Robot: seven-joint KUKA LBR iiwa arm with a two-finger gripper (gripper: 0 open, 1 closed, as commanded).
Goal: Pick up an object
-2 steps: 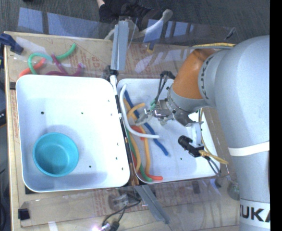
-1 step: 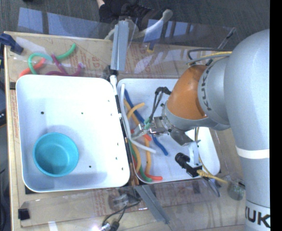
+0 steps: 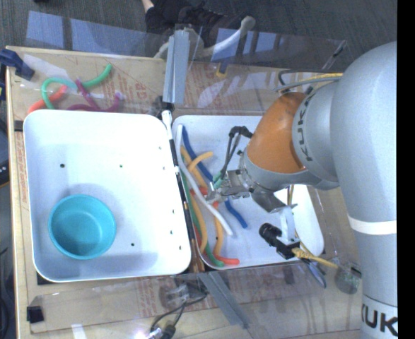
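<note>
Gripper [image 3: 220, 187] sits low in the right bin [image 3: 307, 210], centre-right of frame, over the pile of flexible sticks; whether it is spread or closed cannot be told from this slant, and nothing is visibly caught in it. Nearest candidate: white stick [image 3: 218, 214], lying just below the tip, long axis running diagonally from upper left to lower right. Orange stick [image 3: 199, 221] and blue stick [image 3: 190, 150] lie alongside, mostly vertical in frame. Judgement: light, thin, somewhat bendy, likely slippery; grasp mid-length, across the long axis. Left bin [image 3: 94, 140] carries a teal bowl [image 3: 82, 226] at lower left.
</note>
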